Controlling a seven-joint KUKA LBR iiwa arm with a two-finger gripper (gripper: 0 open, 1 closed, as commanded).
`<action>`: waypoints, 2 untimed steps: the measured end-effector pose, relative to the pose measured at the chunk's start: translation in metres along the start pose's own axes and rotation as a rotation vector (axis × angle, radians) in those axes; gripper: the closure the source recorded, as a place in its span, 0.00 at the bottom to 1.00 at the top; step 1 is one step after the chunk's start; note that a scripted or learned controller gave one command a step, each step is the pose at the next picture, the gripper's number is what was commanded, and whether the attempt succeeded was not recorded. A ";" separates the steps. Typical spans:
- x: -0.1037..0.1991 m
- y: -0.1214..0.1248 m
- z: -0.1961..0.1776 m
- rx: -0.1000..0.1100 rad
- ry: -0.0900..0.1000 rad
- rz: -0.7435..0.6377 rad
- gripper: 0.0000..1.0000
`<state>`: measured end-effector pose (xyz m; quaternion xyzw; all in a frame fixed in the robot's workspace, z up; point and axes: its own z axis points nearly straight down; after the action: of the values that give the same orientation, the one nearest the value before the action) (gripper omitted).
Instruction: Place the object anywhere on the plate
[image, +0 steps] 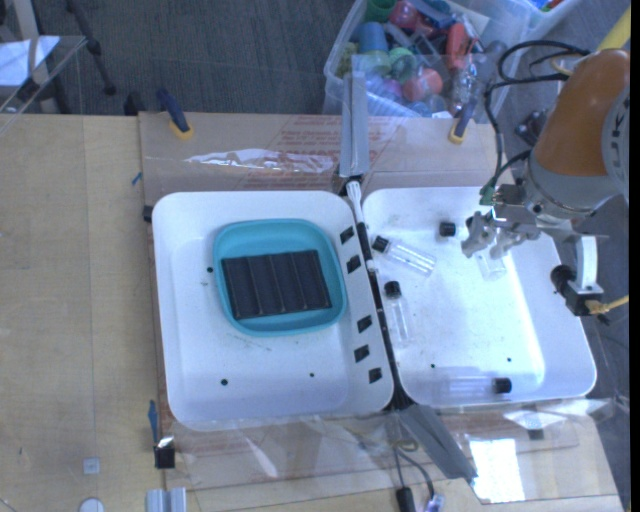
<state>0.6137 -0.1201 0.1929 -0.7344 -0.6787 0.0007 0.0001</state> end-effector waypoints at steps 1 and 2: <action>0.000 0.000 0.000 0.000 0.000 0.000 0.00; -0.056 0.033 -0.020 -0.003 -0.001 0.129 0.00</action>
<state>0.6425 -0.1784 0.2124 -0.7766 -0.6299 0.0001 -0.0012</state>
